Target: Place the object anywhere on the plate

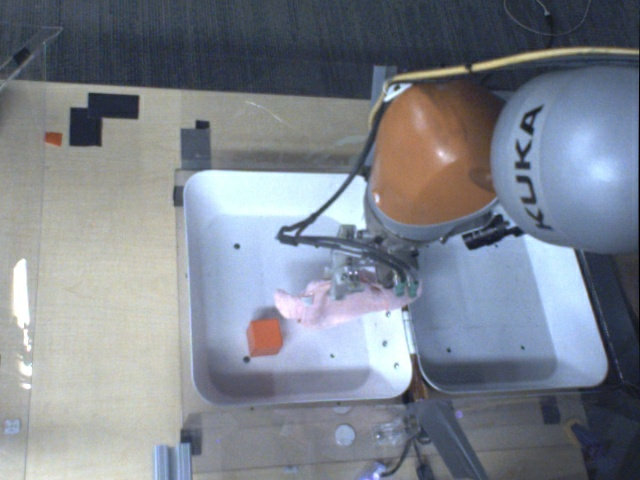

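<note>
Camera view: gripper [352, 280] against pink object [330, 308].

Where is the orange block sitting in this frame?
In the camera view, the orange block lies in the left bin, near its lower-left corner, just left of the pink plate and apart from the gripper.

Pale wooden counter [110, 298] spreads wide, black tape patches [100, 116] up in its far corner, a small orange marker [53, 139] beside them, and dark carpet [250, 23] beyond.
</note>
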